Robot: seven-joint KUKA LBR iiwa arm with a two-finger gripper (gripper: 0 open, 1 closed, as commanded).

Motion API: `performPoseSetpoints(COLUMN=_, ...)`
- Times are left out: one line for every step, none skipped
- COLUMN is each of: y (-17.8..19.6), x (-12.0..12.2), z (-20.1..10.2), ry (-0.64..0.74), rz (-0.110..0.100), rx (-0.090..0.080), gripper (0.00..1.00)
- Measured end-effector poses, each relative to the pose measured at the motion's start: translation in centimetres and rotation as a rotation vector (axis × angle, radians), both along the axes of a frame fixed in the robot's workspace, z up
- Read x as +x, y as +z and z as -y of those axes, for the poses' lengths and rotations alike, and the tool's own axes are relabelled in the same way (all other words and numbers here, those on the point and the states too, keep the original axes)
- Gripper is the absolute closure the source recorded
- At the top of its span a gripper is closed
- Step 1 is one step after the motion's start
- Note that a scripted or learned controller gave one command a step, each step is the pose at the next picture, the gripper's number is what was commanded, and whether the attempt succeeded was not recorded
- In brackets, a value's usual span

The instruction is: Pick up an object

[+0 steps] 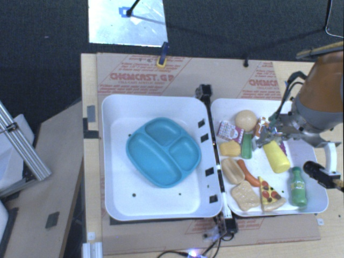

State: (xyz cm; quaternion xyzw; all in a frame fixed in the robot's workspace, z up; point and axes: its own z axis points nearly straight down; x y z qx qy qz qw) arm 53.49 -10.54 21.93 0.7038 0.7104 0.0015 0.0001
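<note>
The right white bin [321, 206] holds several toy foods: a beige round bun [246, 120], a pink-and-white packet [229, 129], a yellow wedge [230, 148], a small green bottle [246, 145], a yellow mustard bottle [276, 156], a green soda bottle [298, 187], a hot dog [233, 171], a slice of toast [246, 196] and a pizza slice [270, 194]. My gripper [266, 134] hangs low over the bin's upper middle, between the small green bottle and the mustard bottle, just right of the bun. I see nothing lifted off the bin floor.
The left white bin [115, 198] holds a blue divided plate [163, 152]. A black divider strip [210, 144] runs between the bins. The grey and orange arm [322, 98] covers the right bin's upper right corner. Cardboard lies under both bins.
</note>
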Motion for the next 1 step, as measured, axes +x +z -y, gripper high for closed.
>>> performPoseSetpoints(y=0.17, x=1.45, z=-4.15, ry=0.000, rz=0.001, rx=0.000, gripper=1.00)
